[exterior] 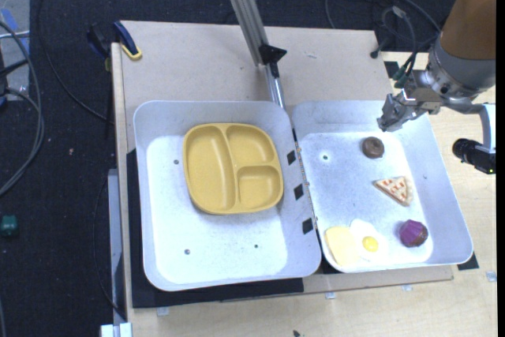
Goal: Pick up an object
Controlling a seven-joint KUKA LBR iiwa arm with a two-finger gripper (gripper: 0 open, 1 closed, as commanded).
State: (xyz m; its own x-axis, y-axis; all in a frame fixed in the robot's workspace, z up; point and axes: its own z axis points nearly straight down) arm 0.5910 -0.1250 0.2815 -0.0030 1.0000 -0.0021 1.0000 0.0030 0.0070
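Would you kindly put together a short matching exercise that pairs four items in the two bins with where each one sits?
Things:
1. yellow divided plate
2. brown round piece
3. pizza slice
4. purple piece

Places:
A. near end of the right bin, beside the fried egg
B. middle of the right bin
C. left bin
D. far part of the right bin, closest to the gripper

Pairs: 1-C, 2-D, 3-B, 4-A
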